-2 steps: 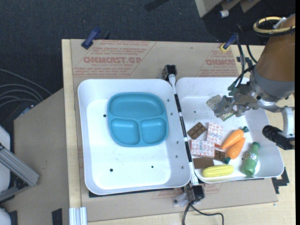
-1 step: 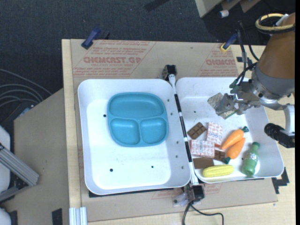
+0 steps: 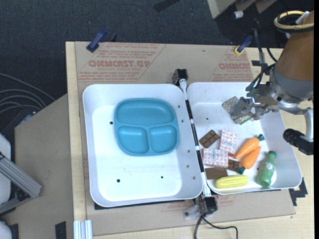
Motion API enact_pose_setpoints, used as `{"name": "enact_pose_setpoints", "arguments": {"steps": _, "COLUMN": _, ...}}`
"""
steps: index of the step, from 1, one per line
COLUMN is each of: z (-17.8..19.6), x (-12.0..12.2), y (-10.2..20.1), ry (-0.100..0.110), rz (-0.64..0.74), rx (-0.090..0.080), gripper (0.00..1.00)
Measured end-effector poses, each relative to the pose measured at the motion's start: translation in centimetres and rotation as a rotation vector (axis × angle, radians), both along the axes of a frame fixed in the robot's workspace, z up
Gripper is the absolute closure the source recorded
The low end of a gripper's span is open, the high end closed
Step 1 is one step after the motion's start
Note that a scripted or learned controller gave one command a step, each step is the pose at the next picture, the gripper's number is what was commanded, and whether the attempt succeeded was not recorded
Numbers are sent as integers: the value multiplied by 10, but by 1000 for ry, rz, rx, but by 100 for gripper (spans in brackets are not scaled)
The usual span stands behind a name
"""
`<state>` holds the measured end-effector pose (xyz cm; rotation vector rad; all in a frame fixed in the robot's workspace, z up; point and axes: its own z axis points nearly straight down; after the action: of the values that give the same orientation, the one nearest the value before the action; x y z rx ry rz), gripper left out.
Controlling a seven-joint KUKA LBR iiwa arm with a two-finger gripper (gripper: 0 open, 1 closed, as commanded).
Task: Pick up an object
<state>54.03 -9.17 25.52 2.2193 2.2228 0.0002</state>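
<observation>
My gripper (image 3: 243, 114) hangs over the upper middle of the right bin (image 3: 209, 96), at the end of the grey arm that reaches in from the right. A small grey crumpled object (image 3: 231, 105) sits right at its tip, and contact between them is unclear. Below it lie a brown chocolate bar (image 3: 209, 139), two red-and-white packets (image 3: 228, 139), two orange carrots (image 3: 248, 151), a green bottle (image 3: 266, 169), a yellow corn cob (image 3: 231, 181) and another brown piece (image 3: 215, 172).
The left bin (image 3: 99, 148) holds a blue divided plate (image 3: 146, 126). A black divider with clamps (image 3: 189, 118) runs between the bins. Blue clips (image 3: 95, 41) sit on the cardboard base at the back.
</observation>
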Motion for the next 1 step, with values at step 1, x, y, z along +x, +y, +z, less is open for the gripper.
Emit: {"name": "enact_pose_setpoints", "arguments": {"steps": 1, "z": 10, "x": 1, "y": 0, "ry": -2, "rz": 1, "rx": -1, "gripper": 100}}
